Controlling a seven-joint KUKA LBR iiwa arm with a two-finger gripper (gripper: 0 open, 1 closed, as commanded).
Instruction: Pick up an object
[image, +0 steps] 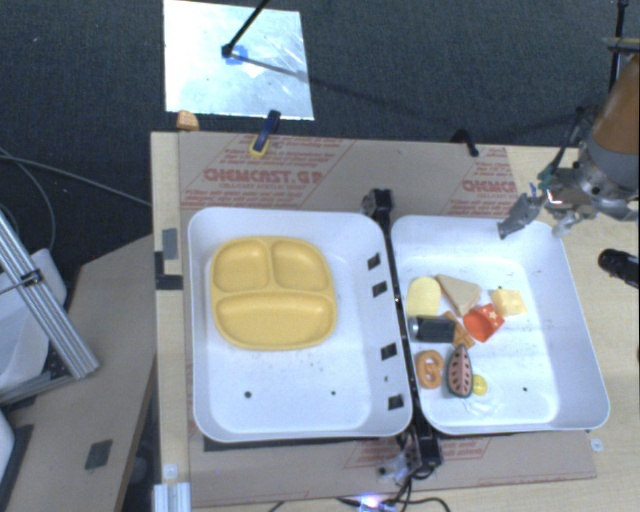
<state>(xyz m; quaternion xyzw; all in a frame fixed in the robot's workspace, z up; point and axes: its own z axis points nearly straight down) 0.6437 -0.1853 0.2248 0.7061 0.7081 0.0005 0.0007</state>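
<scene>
1. Gripper (540, 213) open, nothing between the fingers, hovering over the far right corner of the right bin (575, 300). Well apart from every object.
2. Pickable stuff all bunched in the middle-left of that bin: pale yellow piece (424, 296), tan wedge (460, 293), small yellow block (508, 302), red-orange piece (483, 322), black block (435, 328), pretzel-like ring (429, 368), dark oval slice (460, 372), tiny yellow ball (480, 384).
3. Main risk: crowding. Wedge, red-orange piece and black block look touching or nearly so; likely to catch two at once or shove a neighbour and close on air.
4. Flat items (ring, slice) lying low on the bin floor; probable finger scrape or slip-off.
5. Ball round and small; apt to squirt out on closing.
6. Small yellow block looks freest on its right side; probably the safest target.
7. Yellow divided plate (272, 292) in the left bin (290, 410): wide and shallow, poor grasp, long reach across the divider.
</scene>
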